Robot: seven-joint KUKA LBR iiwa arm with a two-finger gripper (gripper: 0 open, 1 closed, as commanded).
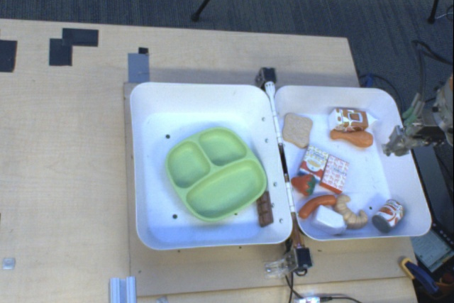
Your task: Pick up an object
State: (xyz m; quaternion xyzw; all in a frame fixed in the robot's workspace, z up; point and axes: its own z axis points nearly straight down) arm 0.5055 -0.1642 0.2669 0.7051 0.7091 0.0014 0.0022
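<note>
- Camera view, looking down: two shallow white bins side by side, the left bin [142, 152] and the right bin [397, 152].
- One grey two-finger gripper [397, 142] sits at the right bin's right rim, partly cut off by the frame edge; too blurred and small to tell how its jaws stand.
- Well to the left of the jaws, across the divider, one green three-compartment plastic plate [216, 174] lies in the left bin, with one small brown bar [264, 210] touching its lower right edge.
- Right bin, counted: one tan slice of toy bread [297, 130]; one brown-and-white packet [349, 118] with one orange carrot-like piece [352, 138] just below it, both near the jaws on their left.
- Further left and lower: one white carton with red and green print [324, 169], one red sausage-like piece [316, 206], one beige knobbly piece [349, 211].
- Below the jaws, one small grey-and-red item [389, 214], hard to make out.
- Nothing sits between the jaws that can be seen.
</note>
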